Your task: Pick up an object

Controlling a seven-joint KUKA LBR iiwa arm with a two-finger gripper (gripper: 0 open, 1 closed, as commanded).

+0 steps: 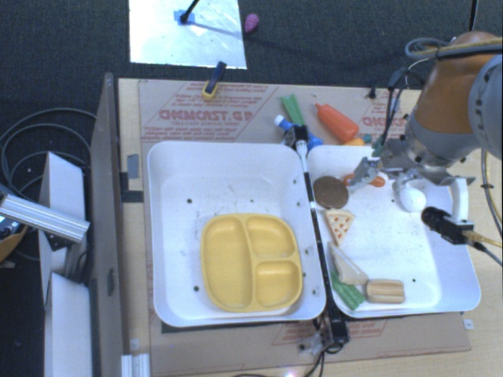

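Arm pose: the grey arm (460, 93) with its orange band comes in from the right and bends down over the back of the right bin.
Gripper: the gripper (376, 175) sits low over the right bin's back left part, just right of the brown disc; whether it is released, clenched or grasping anything I cannot tell.
Left surroundings: black cables (31, 144) loop on the dark floor beside a white box (59, 218) and a metal rail (43, 218).
Floor behind: a shiny sheet (189, 22) lies on the dark carpet, with a small purple piece (251, 23) just beside its right edge.
Bench: a cardboard sheet (204, 112) with red print lies under both bins; a yellow and blue clip (213, 82) rests at its back edge.
Left bin: the left bin (181, 179) holds a yellow divided plate (251, 261) toward its front right.
Behind the bins: a green piece (292, 108), a blue and white piece (289, 124) and an orange carrot (336, 122) lie on the cardboard, near the seam.
Right bin: the right bin (440, 281) holds a brown disc (330, 192) at the back left, a pizza wedge (339, 225) in front of it, then a pale wedge (348, 268), a green piece (346, 291) and a tan block (384, 290) at the front.
Objects by the gripper: a small orange piece (378, 181) lies touching or just beside the gripper; a white egg shape (411, 199) lies to its right.
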